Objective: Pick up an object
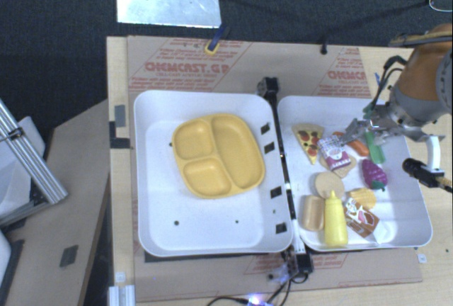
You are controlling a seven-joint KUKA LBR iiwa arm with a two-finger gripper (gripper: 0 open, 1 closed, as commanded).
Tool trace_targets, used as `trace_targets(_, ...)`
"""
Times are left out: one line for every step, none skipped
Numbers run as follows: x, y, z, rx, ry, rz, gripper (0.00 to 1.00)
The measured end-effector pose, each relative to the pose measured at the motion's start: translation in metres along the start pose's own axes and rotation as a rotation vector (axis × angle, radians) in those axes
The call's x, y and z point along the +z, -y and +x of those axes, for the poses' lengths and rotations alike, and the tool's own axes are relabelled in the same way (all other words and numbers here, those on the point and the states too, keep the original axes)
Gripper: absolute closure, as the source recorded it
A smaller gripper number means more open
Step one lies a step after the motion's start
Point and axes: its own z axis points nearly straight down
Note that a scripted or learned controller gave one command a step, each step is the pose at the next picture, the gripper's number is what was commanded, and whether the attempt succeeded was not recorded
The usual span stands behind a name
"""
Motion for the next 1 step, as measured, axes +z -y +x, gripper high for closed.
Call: trace_targets(0.0211,-0.0051,-0.001,-0.001,0.004,-0.016,0.0)
